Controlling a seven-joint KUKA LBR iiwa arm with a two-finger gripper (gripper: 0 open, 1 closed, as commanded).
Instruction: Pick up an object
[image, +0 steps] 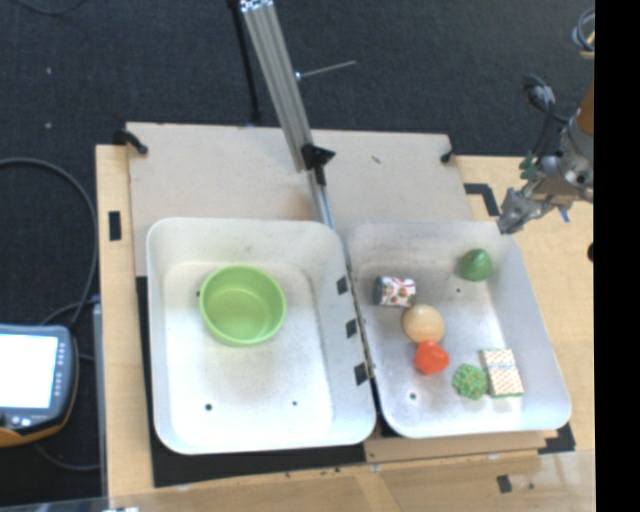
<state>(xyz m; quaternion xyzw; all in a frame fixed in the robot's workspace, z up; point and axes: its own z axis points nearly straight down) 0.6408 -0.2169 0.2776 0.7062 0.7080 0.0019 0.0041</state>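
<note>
Camera view: hand (512, 218) poised above right bin's (540, 330) far corner, near green ball (476, 264); grip state impossible to tell. Green bowl (242, 304) in left bin (180, 400).

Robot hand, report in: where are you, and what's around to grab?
Hand hovering past right bin's far corner. Nearest: small round green ball, untouched. Nothing in the way.

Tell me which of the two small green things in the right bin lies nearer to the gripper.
The smooth green ball at the far corner of the right bin, just below the gripper. The bumpy green ball lies at the near side, beside a patterned box.
</note>
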